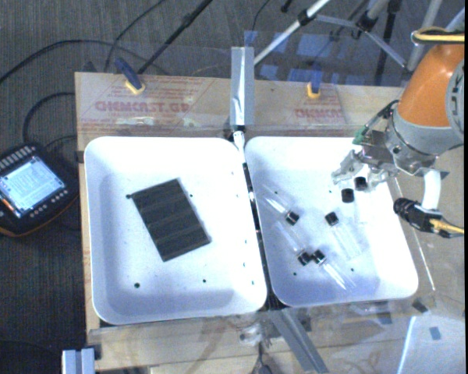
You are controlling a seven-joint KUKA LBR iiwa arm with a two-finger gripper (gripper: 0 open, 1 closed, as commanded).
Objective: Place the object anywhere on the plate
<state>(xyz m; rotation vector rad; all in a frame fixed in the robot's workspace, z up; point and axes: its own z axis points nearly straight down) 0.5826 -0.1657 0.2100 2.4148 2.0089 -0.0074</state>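
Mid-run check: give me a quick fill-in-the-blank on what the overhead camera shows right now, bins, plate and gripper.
1. The dark ribbed plate lies in the ____ bin of the camera view.
2. The small clear tubes with black caps lie in the ____ bin.
3. The gripper is above the ____ bin.
4. The band above the arm's wrist is ____.

Missing words: left; right; right; orange

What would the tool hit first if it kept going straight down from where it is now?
Probably the white floor of the right bin. The tool hangs over its upper right part, with a small black-capped vial close beside that line; depth is unclear.
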